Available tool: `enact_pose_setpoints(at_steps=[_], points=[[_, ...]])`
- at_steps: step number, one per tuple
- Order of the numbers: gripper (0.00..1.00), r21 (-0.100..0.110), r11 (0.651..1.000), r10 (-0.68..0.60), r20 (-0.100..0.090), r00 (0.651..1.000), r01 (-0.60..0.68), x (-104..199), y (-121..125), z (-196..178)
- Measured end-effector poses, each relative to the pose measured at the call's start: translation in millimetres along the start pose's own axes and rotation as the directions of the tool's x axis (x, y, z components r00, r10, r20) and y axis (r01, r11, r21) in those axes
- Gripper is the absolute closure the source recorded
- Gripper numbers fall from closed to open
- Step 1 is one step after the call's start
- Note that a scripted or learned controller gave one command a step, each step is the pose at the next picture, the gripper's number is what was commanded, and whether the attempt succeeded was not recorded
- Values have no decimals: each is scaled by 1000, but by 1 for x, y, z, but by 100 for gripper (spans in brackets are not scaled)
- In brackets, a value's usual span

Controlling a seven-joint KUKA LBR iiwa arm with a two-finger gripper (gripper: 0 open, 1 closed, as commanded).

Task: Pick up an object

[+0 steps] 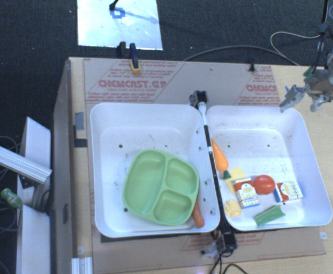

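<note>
My gripper [301, 100] hangs above the far right corner of the right bin [257, 136]. Its fingers are spread open with nothing between them. Well in front of it, several small items lie in the near half of that bin: an orange carrot [219, 156] by the dividing wall, a yellow block [235, 175], a red and white can [245, 193], a red tomato [264, 184], a small white carton [291, 191], a green piece [269, 214] and a yellow piece [232, 208].
The left bin [115, 124] holds a green divided plate [160, 186] with an orange sausage-like item [197, 214] at its right edge. A black clamp [199, 99] sits where the bins meet at the back. A cable [292, 36] loops behind the right bin.
</note>
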State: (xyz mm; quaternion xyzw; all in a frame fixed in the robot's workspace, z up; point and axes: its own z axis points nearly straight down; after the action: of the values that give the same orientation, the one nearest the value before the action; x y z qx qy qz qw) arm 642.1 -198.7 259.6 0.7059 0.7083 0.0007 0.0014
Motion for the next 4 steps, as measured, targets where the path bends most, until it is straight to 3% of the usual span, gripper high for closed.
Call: enact_pose_setpoints(at_steps=[1, 2, 3, 4], points=[[0, 8, 1000, 3, -2, 1000, -3, -7, -52, 157], [0, 2, 1000, -1, -2, 1000, 1, 68, -52, 175], [0, -2, 1000, 4, 4, 1000, -4, 98, -92, 174], [100, -2, 1000, 3, 1, 1000, -3, 100, -91, 164]])
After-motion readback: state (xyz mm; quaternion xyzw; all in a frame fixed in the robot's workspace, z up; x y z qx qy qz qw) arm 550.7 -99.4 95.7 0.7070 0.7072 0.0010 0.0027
